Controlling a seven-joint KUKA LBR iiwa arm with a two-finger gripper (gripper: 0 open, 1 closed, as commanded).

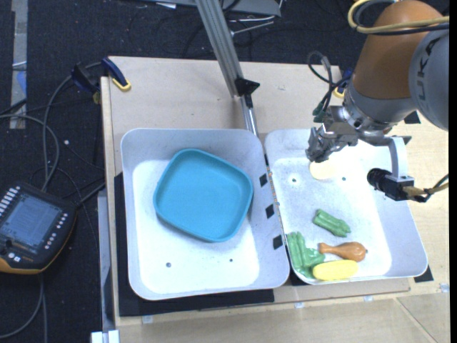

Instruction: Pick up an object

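Observation:
My gripper point(319, 151) hangs over the far end of the right bin point(400, 213), pointing down. Just below and beside it lies a pale cream round piece point(323, 170) on the bin floor. Further toward the front of the same bin rest a green pickle-shaped toy point(332, 223), a brown drumstick toy point(344, 249), a yellow piece point(335, 270) and a green ribbed toy point(301, 252) along the left wall. Nothing shows between the fingers.
A blue square plate point(203, 194) lies in the left bin point(136, 191). A slanted metal pole point(221, 41) crosses above the gap between the bins. A black part point(385, 181) of the arm juts over the right bin. A handheld pendant point(32, 227) sits at the far left.

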